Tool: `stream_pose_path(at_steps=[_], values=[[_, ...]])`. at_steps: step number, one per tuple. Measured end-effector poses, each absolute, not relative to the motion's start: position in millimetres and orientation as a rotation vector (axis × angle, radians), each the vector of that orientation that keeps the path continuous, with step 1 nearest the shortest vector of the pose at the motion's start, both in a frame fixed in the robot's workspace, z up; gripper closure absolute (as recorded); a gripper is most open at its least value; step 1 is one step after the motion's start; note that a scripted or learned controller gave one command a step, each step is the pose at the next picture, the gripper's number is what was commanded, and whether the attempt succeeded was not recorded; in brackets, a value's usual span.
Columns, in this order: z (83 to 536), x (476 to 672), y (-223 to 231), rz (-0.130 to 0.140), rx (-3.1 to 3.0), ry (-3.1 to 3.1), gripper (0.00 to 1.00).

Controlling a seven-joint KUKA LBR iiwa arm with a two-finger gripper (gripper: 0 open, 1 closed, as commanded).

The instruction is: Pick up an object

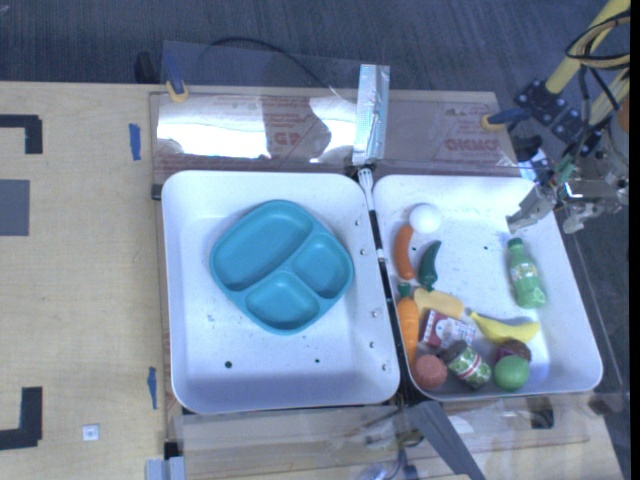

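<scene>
Two shallow white bins side by side on a pale wooden bench (80, 298): left bin (190, 268) holding one blue three-compartment plate (282, 265); right bin (470, 203) holding one white egg (425, 217), two carrots (403, 251), one dark green pepper (429, 264), one green bottle (523, 272), one banana (505, 325), one small can (466, 362), one lime (511, 370). Gripper (545, 203) poised over the right bin's far right corner, grasping nothing visible, fingers too indistinct to call parted or closed.

Right bin (470, 193) upper middle open; toy food (455, 333) crowds left wall, near edge; green bottle (523, 274) right.
</scene>
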State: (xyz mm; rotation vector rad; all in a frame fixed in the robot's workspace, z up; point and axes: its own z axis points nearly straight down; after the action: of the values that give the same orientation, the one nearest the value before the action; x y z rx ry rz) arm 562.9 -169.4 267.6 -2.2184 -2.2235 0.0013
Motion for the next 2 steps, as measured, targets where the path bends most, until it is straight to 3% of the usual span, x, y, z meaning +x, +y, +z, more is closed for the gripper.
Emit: stream_pose_path(at_steps=[1, 2], values=[[172, 573.0, -211, 0.008, -2.352, -2.073, 0.0], [174, 537.5, -200, 0.002, -2.202, -2.236, 0.0]])
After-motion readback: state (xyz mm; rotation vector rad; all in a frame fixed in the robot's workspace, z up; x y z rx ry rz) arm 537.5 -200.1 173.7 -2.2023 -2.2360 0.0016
